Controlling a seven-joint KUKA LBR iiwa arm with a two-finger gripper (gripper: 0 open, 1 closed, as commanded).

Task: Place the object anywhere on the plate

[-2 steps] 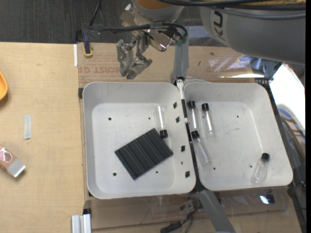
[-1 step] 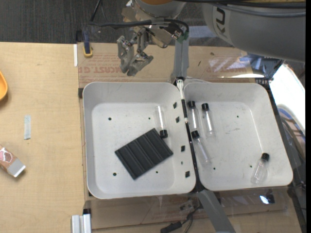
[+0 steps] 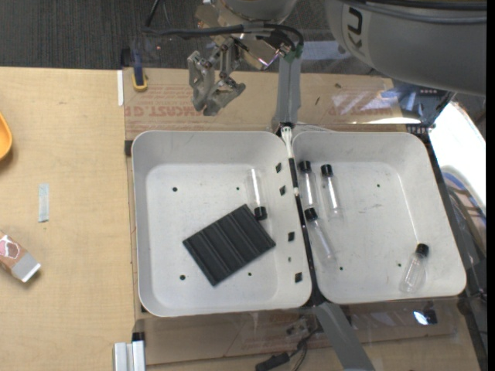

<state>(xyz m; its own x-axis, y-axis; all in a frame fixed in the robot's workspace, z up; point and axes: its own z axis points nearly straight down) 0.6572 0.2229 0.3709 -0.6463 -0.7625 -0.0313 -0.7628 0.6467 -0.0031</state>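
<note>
Placement is not yet done: gripper hangs above the left bin's far edge, jaws' state indiscernible, while a tube touches the dark plate's far corner.

Arm: the grey arm enters from the right along the top edge.
Wrist: orange band near top centre.
Gripper: the gripper hangs pointing downward, holding nothing.
</note>
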